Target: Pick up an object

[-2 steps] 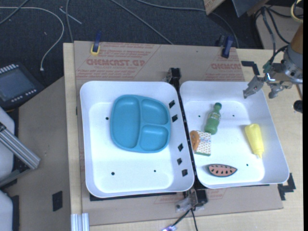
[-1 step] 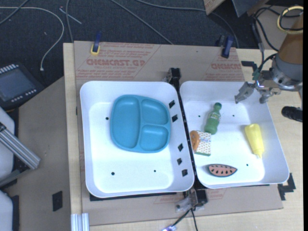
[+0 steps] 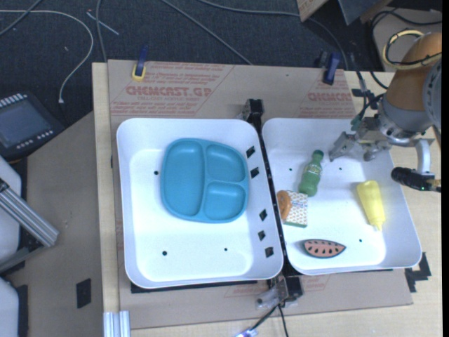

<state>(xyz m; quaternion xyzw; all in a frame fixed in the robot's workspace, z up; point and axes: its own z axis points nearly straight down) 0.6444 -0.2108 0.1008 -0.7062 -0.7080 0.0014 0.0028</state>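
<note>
**Gripper above the right bin's far side**

The two-finger gripper (image 3: 353, 146) hangs over the right white bin (image 3: 403, 248); whether it grips anything cannot be told. Just left stands a green plastic bottle (image 3: 311, 174); the yellow mustard bottle (image 3: 371, 202) lies nearer.

A green bottle (image 3: 311, 174), yellow bottle (image 3: 371, 202), sandwich (image 3: 292, 208) and watermelon slice (image 3: 324, 248) (all lying flat) share the right bin (image 3: 400, 248).
</note>
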